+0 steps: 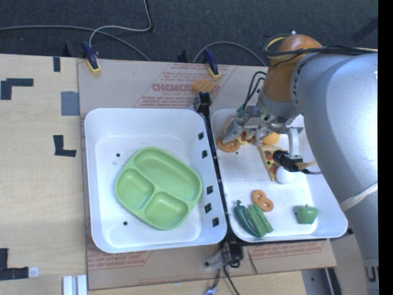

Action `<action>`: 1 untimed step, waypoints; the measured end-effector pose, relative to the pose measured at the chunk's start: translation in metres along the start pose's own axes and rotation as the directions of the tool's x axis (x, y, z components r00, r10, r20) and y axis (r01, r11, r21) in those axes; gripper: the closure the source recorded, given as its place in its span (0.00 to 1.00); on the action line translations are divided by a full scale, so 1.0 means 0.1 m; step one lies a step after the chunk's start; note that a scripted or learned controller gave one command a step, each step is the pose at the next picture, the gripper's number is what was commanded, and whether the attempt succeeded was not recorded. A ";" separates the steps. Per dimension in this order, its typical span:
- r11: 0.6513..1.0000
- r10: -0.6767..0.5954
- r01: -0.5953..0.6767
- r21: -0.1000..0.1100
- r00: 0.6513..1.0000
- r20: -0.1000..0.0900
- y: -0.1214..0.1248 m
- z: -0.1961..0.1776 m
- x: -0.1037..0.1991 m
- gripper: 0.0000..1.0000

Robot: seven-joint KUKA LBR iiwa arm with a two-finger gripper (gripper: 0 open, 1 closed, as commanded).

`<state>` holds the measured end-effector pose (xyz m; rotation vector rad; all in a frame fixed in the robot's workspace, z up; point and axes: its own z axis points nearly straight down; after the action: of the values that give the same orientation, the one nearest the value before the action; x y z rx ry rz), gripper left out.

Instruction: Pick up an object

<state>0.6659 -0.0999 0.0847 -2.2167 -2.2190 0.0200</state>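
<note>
Bench edge: at the near side a pale wooden board with black tape marks; a brown cardboard sheet (172, 82) with red print lies under both bins.
Left bin (104, 128): shallow, white, smooth plastic with rounded corners; it holds a light green divided plate (158, 187) with three compartments, lying a little turned.
Right bin (325, 223): same shape, touching the left bin along a black seam.
Near row in the right bin: a bunch of dark green pods (252, 220) at the near-left corner, a small orange pretzel shape (261, 200) just beside it, and a green pepper-like piece (306, 213) near the right rim.
Middle of the right bin: a white egg-like ball (284, 175) and a flat pizza-like slice (269, 158) — both close to the arm.
Gripper (245, 128): low over the far-left part of the right bin, above an orange ring-like piece (228, 144); I cannot tell if it is closed or released.
Arm (338, 121): grey, smooth, with an orange band.
Far side: two blue clamps (92, 57) on the cardboard edge, then dark grey carpet-like floor with a thin cable (123, 28).
</note>
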 end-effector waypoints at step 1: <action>1.000 0.001 -0.001 0.000 1.000 0.002 0.00 0.00 0.01 0.00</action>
<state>0.6658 -0.0991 0.0848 -2.2194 -2.2190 0.0219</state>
